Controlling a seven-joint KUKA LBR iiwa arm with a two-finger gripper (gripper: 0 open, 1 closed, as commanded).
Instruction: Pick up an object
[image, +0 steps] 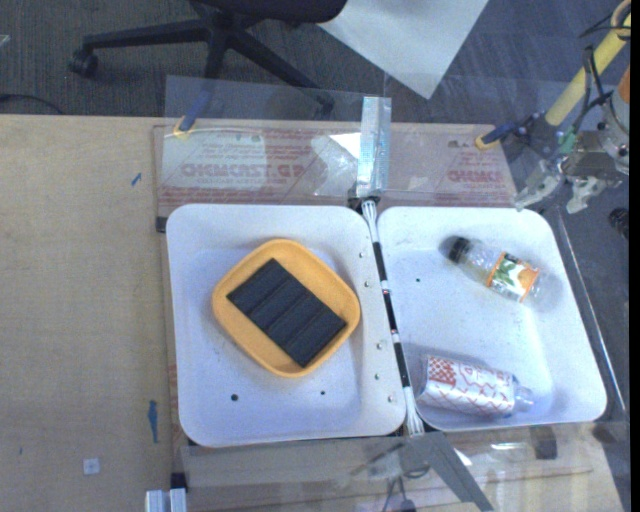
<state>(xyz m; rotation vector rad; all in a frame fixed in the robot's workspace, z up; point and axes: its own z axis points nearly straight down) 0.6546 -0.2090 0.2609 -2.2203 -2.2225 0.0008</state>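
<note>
So the right bin (570, 340) is holding two pickable things. A small clear bottle (493, 268) with a black cap and an orange-green label is lying on its side in the far half, a bit in from the far rim. A red-and-white patterned tube (470, 386) is lying along the near edge, almost touching the divider side. Between them there's a good stretch of bare white floor.

The left bin (190, 390) is carrying a yellow tray (286, 306) with a dark ribbed insert, sitting tilted near the middle.

The end effector (560, 185) is hanging over the worktop past the far right corner, and I can't tell how its fingers are standing.
</note>
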